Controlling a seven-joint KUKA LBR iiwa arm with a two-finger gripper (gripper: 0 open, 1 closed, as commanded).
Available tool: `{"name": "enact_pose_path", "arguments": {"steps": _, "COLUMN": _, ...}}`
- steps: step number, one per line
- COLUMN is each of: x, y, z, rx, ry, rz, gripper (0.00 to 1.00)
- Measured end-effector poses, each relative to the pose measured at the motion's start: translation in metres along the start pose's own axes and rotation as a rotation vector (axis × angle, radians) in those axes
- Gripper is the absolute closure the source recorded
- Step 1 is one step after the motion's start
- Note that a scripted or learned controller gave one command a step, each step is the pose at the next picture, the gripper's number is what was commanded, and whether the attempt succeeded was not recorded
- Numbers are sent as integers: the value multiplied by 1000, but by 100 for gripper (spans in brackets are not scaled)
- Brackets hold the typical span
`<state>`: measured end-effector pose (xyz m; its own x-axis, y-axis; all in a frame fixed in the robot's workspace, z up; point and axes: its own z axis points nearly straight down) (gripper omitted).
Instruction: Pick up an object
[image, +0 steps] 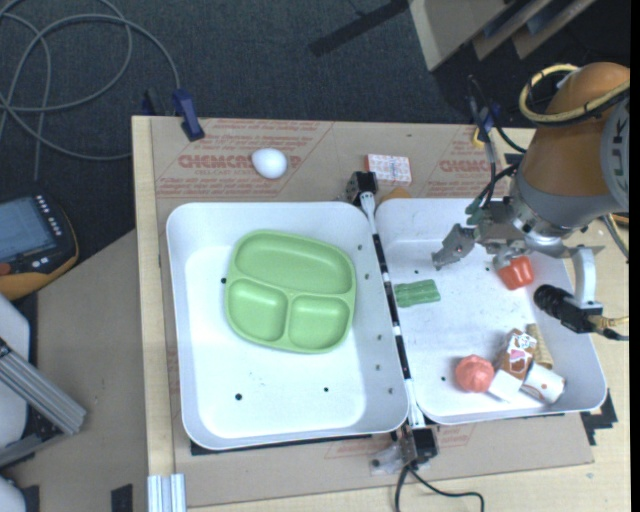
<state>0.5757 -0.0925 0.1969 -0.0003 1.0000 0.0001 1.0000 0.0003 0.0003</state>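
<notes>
The bench (300, 140) carries two shallow white bins side by side, the left bin (190, 330) and the right bin (440, 225). The arm (575, 130), grey with an orange band, reaches in from the right over the far part of the right bin. In the left bin a green divided plate (290, 290) lies flat near the middle, its long axis running left to right and its two smaller compartments on the near side. The gripper (455, 245) hangs over the far middle of the right bin, pointing down and to the left; it seems to have nothing in it, but from this angle I cannot tell how far apart its fingers are. A flat green block (416, 293) lies just near of the gripper and slightly left, close to the bin's left wall, its long axis running left to right with a slight tilt. A red-orange piece (516, 272) sits just right of the gripper, beside the wrist. In the near right corner of the same bin lie a pinkish-red ball (475, 373), a white cup (540, 382) on its side and a small patterned carton (520, 350), bunched together and well apart from the gripper. On the bench beyond the left bin rests a white egg-shaped object (268, 162).
</notes>
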Motion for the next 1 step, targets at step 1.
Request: {"name": "enact_pose_path", "arguments": {"steps": 1, "x": -88, "y": 38, "z": 30, "rx": 0, "ry": -3, "rz": 1, "gripper": 0}}
